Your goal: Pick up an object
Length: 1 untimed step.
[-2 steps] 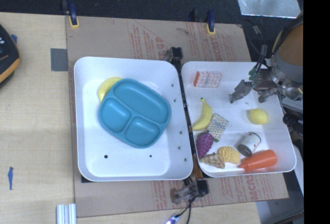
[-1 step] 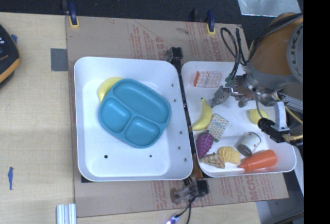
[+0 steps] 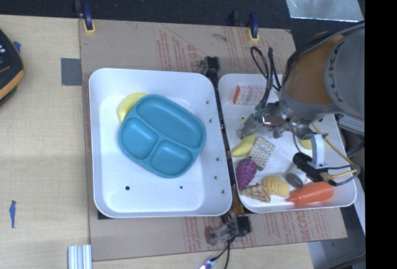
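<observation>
Down in the right bin (image 3: 347, 196), the claw (image 3: 262, 122) hovers just above the banana (image 3: 244, 146) — whether it's clenched I cannot tell — grapes (image 3: 246, 170) and carrot (image 3: 312, 194) lie nearer.

Viewpoint: one fixed camera above the bench (image 3: 43, 137), looking down at a slant.
Facing: bench's far edge and dark floor along the top of the frame, near edge at the bottom.
Framing: left bin (image 3: 108, 190) centre-left, right bin (image 3: 243, 83) centre-right, both whole.
Distance: moderate; bench surface around the bins visible.
Arm entry: arm (image 3: 325, 72) from the right edge, covering the right bin's upper right.
</observation>
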Each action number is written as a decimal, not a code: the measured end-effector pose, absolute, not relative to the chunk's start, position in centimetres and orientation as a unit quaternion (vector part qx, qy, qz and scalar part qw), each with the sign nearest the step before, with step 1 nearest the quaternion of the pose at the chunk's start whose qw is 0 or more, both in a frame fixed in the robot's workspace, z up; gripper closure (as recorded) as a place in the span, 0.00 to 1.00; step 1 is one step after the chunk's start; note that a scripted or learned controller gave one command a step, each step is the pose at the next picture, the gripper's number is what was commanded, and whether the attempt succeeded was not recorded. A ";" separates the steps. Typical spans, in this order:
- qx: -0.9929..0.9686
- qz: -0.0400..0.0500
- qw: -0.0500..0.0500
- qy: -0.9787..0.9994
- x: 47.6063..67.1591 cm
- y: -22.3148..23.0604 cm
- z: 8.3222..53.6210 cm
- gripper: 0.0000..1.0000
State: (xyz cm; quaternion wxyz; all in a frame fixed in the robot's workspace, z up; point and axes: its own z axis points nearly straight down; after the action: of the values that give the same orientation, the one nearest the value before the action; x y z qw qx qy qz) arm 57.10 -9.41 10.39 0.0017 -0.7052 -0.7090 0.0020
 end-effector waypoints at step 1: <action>-0.705 0.001 0.000 -0.709 58.4 -10.0 9.2 0.00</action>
State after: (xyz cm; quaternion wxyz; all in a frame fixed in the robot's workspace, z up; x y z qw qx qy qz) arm 58.43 -10.01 9.18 0.0003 -0.7052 -0.7090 0.0012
